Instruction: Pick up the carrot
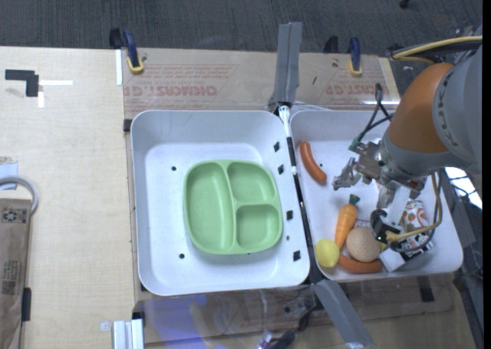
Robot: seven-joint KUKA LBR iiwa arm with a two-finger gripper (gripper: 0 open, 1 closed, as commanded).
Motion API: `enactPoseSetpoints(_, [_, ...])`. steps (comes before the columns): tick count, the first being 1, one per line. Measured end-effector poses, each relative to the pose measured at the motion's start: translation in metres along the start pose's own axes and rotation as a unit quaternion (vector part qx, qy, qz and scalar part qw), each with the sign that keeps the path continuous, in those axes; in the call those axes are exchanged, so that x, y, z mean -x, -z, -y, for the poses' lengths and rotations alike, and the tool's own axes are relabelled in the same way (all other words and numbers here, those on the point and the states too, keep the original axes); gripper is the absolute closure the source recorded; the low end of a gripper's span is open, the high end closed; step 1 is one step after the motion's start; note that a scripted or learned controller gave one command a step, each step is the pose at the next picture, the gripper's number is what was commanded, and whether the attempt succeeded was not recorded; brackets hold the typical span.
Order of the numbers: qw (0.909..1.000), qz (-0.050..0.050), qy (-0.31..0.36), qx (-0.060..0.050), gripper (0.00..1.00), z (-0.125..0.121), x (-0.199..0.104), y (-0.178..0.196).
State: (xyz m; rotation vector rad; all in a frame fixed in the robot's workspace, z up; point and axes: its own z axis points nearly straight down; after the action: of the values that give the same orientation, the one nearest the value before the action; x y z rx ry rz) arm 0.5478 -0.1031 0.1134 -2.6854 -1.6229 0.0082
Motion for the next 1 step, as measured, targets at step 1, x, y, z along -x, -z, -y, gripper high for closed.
enactPoseSetpoints(1, [1.0000,0.001,-0.001,-0.002,1.00,-0.0005,0.0009,0.0071])
